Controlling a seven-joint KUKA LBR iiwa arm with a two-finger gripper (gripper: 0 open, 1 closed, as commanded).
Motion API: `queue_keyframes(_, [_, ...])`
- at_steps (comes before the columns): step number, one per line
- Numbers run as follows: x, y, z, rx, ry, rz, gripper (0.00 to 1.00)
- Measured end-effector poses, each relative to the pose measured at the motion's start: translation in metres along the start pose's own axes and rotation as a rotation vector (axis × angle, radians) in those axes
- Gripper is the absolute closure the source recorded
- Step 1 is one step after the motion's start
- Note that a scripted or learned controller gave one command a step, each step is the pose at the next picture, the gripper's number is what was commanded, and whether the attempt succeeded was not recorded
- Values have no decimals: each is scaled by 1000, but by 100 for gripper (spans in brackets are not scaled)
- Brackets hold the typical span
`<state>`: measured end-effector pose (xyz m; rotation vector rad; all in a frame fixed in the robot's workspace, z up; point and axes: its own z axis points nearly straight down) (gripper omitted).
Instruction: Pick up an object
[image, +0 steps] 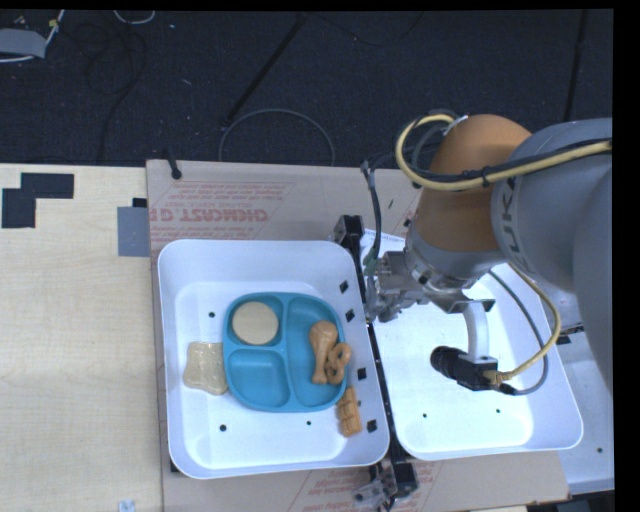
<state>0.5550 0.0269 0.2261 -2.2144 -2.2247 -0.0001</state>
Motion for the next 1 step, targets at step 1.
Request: queue_keyframes(1, [57, 5, -8, 1, 0, -1, 100])
